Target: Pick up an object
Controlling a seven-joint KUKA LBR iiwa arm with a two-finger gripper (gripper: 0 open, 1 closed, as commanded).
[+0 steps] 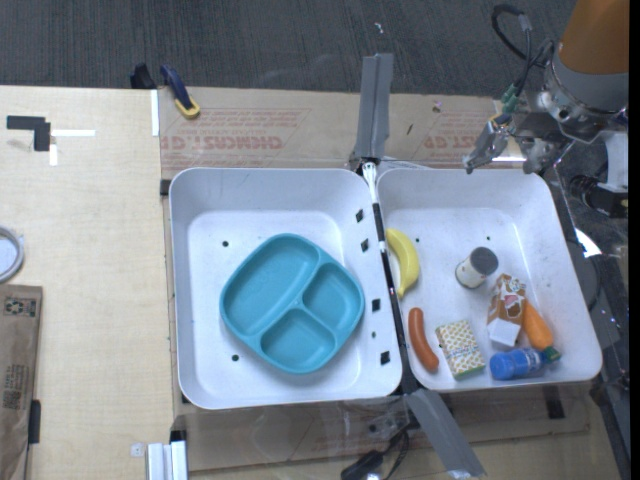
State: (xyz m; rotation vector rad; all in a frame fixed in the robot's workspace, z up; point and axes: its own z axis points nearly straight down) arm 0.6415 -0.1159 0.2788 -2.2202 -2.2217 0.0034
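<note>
Mirrored red lettering runs across the cardboard sheet (pixel 270 128) behind the bins, too reversed and faint to read surely. A brown paper bag (pixel 18 368) at the lower left edge carries a recycling mark. The small packet (pixel 460 348) and the printed pouch (pixel 507 303) in the right bin (pixel 540 203) bear labels too small to make out.

The desk (pixel 80 228) is pale wood, with dark carpet along the top of the frame. A tape roll (pixel 8 256) is cut off at the left edge, and a blue and yellow clamp (pixel 180 93) lies at the upper left.

The left bin (pixel 190 268) holds a blue divided tray (pixel 292 303). In the right bin a banana (pixel 404 260) lies by the dividing wall, a red sausage (pixel 422 340) below it, a grey can (pixel 477 266) near the middle, an orange carrot (pixel 537 328) and a blue bottle (pixel 515 365) toward the lower right.

The tool (pixel 487 146) hangs over the upper edge of the right bin, well apart from the objects, with nothing in it; I cannot tell how far its fingers stand apart. The arm above is cut off at the upper right corner.
</note>
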